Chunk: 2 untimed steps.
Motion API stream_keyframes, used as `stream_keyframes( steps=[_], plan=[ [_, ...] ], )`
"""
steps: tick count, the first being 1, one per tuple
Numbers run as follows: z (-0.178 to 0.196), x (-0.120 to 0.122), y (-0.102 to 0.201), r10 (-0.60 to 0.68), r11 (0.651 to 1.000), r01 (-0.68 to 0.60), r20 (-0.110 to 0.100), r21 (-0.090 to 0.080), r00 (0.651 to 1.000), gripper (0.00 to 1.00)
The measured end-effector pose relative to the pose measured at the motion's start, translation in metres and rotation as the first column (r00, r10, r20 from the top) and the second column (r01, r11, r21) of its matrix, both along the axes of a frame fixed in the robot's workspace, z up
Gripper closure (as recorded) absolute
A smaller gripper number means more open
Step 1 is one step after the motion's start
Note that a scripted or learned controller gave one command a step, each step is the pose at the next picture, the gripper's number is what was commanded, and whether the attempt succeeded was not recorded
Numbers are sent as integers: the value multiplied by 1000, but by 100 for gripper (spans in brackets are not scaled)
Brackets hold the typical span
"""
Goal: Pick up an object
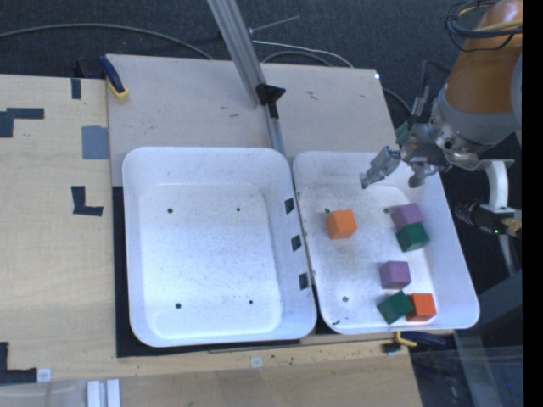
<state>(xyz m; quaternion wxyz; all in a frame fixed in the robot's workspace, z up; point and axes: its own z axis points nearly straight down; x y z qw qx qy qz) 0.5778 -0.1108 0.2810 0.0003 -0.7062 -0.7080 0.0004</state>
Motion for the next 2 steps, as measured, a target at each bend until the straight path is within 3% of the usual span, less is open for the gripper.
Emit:
stream_keyframes(
  steps=[1, 2],
  plan=[
    [-170, 30, 13, 0, 1000, 0, -8, 1, 1000, 0],
    [-156, 31, 12, 1, 1000, -1, -2, 0, 1000, 100]
  ],
)
